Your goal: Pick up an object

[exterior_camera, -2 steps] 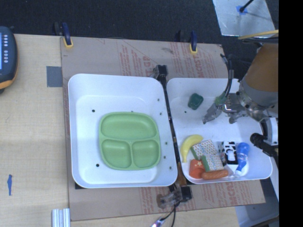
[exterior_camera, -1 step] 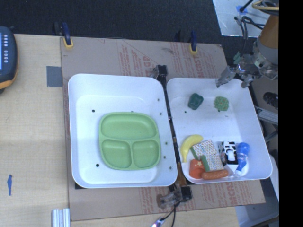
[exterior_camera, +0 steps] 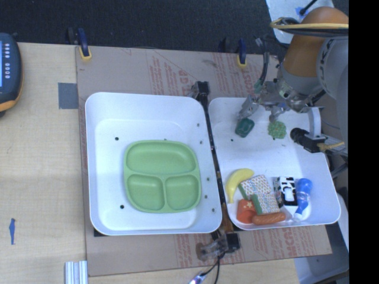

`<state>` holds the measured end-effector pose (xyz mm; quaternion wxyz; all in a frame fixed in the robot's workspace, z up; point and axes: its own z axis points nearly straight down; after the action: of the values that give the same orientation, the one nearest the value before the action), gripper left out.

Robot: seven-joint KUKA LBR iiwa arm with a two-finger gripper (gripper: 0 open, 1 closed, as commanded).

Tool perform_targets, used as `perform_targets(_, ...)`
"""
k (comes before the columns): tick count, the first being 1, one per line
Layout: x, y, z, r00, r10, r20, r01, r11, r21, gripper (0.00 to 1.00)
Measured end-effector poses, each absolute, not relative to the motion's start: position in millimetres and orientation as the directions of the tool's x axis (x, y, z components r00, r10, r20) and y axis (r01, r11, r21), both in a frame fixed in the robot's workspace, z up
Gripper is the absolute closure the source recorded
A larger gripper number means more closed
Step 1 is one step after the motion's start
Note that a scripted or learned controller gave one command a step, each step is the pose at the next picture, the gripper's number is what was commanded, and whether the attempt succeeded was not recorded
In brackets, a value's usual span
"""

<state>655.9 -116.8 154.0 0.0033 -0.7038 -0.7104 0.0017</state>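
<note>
My gripper (exterior_camera: 260, 122) hangs over the far part of the right bin (exterior_camera: 323, 158), its fingers spread open with nothing between them. A small dark green piece (exterior_camera: 244, 127) lies at the tip of the left finger. A light green broccoli-like piece (exterior_camera: 276, 129) lies at the tip of the right finger. Whether either finger touches its piece is unclear. At the bin's near end lie a yellow banana (exterior_camera: 237, 181), a patterned block (exterior_camera: 259, 193), a red piece (exterior_camera: 245, 209), an orange piece (exterior_camera: 269, 219), a black-and-white item (exterior_camera: 287, 189) and a blue item (exterior_camera: 303, 195).
The left bin (exterior_camera: 106, 158) holds a green divided plate (exterior_camera: 161, 176). The arm's grey body with its orange band (exterior_camera: 311, 46) rises at the far right. A black fitting (exterior_camera: 308, 139) sits at the right bin's edge. A dark device (exterior_camera: 9, 70) lies at the far left.
</note>
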Motion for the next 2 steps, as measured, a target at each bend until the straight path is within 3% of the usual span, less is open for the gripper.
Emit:
perform_targets(1,605.0,-216,88,0.003,1.000,-0.002,1.000,-0.003,-0.010,0.00)
perform_targets(2,658.6,-197,93,-0.006,1.000,-0.001,1.000,0.006,0.003,0.00)
